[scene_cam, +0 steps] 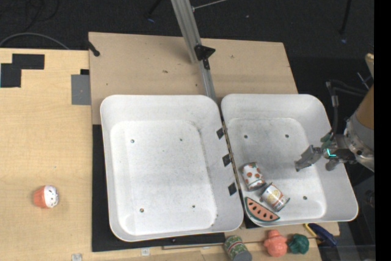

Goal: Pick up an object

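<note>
Since nothing sits in the gripper [307, 161], the pick is not done yet; as far as I can judge, this is an early stage, approach only. The gripper hangs over the right-hand bin [275, 108], near that bin's outer wall, above bare bin floor. Can't tell whether it is released or clenched; the view is too small and dark there.

Candidate things, all placed from the gripper:
- red-and-white can [252, 175]: toward the bin divider, slightly nearer the camera, apart from the gripper, not touching it.
- second can [274, 196]: nearer the camera and a bit toward the divider, lying tilted, just beside the first can. Closest target, by my guess.
- watermelon slice [262, 211]: beyond the second can, against the bin's near rim.

Outside the bin, past its near rim from the gripper: a greenish can [235, 247], a pink toy [275, 243], a green toy [298, 244]. An orange ball [46, 197] lies well apart, on the wooden table beyond the other bin.

Left to do: move over a can, descend, close, lift.
</note>
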